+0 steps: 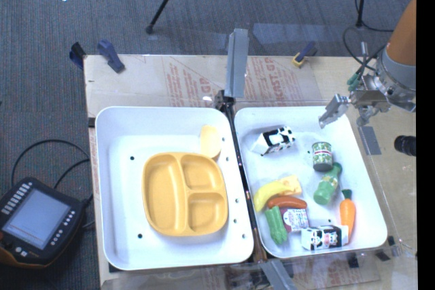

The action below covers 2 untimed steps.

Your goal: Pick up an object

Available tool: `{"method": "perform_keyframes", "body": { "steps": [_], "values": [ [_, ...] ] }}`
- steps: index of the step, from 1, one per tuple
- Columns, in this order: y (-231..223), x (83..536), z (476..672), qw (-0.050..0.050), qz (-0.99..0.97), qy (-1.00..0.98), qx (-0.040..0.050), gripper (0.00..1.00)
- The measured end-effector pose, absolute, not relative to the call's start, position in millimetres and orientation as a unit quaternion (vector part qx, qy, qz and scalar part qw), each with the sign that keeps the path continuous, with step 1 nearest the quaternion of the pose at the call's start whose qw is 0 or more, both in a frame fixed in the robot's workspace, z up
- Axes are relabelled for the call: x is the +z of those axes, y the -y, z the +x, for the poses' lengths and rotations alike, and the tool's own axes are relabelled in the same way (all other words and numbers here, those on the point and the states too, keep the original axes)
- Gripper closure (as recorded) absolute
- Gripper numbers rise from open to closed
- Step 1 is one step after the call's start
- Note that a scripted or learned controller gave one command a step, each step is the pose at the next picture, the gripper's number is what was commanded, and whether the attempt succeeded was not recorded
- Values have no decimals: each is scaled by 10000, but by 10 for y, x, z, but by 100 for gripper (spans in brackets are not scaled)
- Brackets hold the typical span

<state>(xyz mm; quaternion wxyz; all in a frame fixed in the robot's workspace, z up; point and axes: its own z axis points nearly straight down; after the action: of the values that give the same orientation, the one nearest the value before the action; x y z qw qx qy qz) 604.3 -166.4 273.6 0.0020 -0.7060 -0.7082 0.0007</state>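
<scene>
While the arm hangs over the upper right corner of the right bin (pixel 360 146), the task looks to be at its approach step: nothing is held, and every candidate object lies in the bin below. The gripper (pixel 353 110) sits just past the bin's far right rim, its two fingers (pixel 331 112) spread apart with nothing between them, one reaching out over the bin's corner and the other nearer the rim. Inside that bin, a small cow-patterned carton (pixel 275 140) lies toward the upper left, well apart from the rest. A green-lidded jar (pixel 323 155) stands closest to the gripper, with a green bottle (pixel 327 188) just below it and a carrot (pixel 347 212) further down by the right wall. A banana (pixel 268 193), a red sausage (pixel 287 202), a green vegetable (pixel 276 225), a red-labelled packet (pixel 296 219) and a second cow-patterned carton (pixel 323 237) crowd together at the lower end, touching or nearly so. The left bin (pixel 122 146) holds a yellow divided tray (pixel 183 192) and a pale round piece (pixel 210 140). As I judge it, the next move calls for choosing one target, most plausibly the jar, being nearest and fairly clear of neighbours, then centring the spread fingers above it, descending straight down, and closing only once they straddle it; the crowded lower cluster would be a harder pick.
</scene>
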Motion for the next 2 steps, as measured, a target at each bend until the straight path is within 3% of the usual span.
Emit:
{"method": "perform_keyframes", "body": {
  "steps": [1, 2],
  "values": [
    [2060, 2127, 6319, 16, -6678, 7444, 7, 0],
    [2048, 865, 6155, 27, -6964, 7177, -3, 0]
  ]
}}
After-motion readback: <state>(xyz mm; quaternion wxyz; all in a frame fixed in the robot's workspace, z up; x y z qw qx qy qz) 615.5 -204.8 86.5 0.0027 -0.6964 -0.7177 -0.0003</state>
